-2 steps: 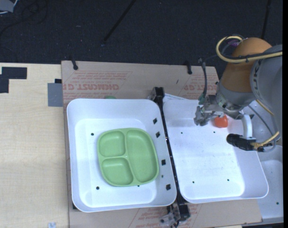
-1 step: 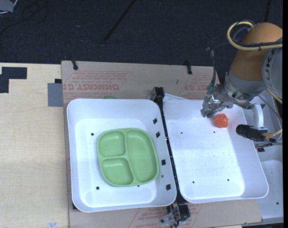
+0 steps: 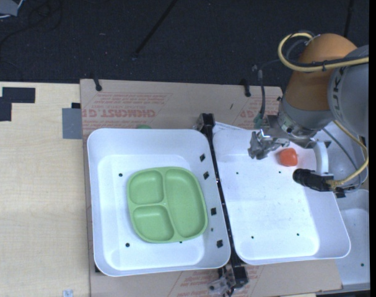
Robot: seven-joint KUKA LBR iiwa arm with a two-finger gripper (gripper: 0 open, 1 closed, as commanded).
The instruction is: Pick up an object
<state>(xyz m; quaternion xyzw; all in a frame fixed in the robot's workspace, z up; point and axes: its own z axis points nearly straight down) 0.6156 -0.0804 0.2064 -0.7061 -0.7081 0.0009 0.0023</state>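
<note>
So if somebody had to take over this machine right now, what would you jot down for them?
Gripper: low over the far end of the right bin; whether its fingers are open or shut cannot be made out.
Things: a small orange object lies in the right bin just beside the gripper. A green divided plate lies flat in the left bin.
Done: nothing visibly lifted.
Left: grasp an object and raise it.

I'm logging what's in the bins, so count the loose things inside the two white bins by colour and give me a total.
Green: 1, the green three-compartment plastic plate in the left bin.
Orange-red: 1, the small orange-red rounded object in the right bin, beside the gripper.
Total: 2
</note>
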